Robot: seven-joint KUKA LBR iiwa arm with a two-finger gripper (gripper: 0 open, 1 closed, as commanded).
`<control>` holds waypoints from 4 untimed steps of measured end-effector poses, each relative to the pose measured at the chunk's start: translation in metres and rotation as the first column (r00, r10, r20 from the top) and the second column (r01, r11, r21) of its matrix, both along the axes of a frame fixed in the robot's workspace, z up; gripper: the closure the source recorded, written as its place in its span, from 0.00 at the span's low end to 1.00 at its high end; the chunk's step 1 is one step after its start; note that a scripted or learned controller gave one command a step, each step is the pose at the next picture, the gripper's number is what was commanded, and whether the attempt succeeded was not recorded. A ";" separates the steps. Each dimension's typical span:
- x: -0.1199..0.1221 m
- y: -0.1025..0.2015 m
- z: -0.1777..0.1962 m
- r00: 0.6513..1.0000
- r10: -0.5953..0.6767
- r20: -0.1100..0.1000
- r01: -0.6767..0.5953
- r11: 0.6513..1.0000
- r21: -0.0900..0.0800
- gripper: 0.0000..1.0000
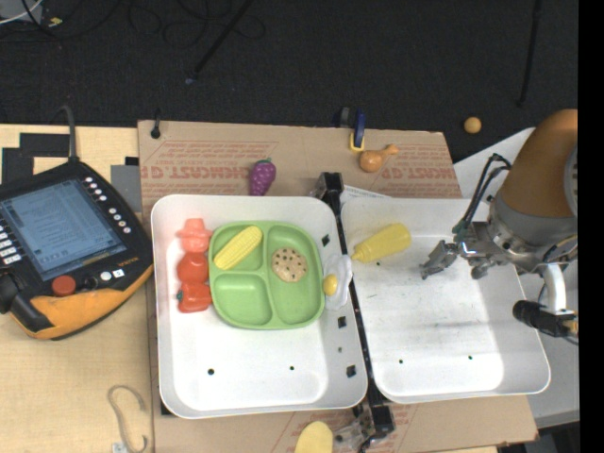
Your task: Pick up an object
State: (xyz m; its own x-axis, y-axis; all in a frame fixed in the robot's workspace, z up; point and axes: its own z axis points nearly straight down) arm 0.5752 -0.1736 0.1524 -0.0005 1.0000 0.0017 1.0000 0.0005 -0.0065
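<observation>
The arm [538, 182] is reaching in over the right bin [453, 366], with its gripper [453, 258] hanging above the bin's upper right part. The 2 fingers [434, 262] are standing apart, spread, with nothing between them. The yellow bottle [382, 243] is lying tilted on the right bin's floor near its upper left corner, left of the gripper and apart from it.

The left bin [245, 376] is sitting just beside the right bin, their edges touching. In it a green tray [247, 302] with 3 compartments is resting in the upper half. A corn cob [235, 246] is lying in the tray's upper left compartment and a cookie [289, 264] in its upper right one. A red figure [192, 267] is lying just left of the tray, touching its rim. A small yellow piece [330, 285] is sitting at the tray's right edge, close to the bin wall.

Behind the left bin, on the cardboard [208, 159], a purple grape bunch [261, 176] is lying. An orange pear-like toy [376, 158] is resting behind the right bin. A pendant [61, 243] with a screen is sitting well left of the left bin. A yellow object [314, 437] is lying in front of the left bin, at the frame's lower edge.
</observation>
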 end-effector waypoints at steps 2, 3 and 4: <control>0.005 0.000 -0.066 1.000 -0.001 0.002 0.001 1.000 0.000 0.00; 0.005 -0.001 -0.055 1.000 -0.005 0.004 0.005 1.000 0.000 1.00; 0.006 -0.004 -0.012 1.000 -0.005 0.008 0.005 1.000 -0.002 1.00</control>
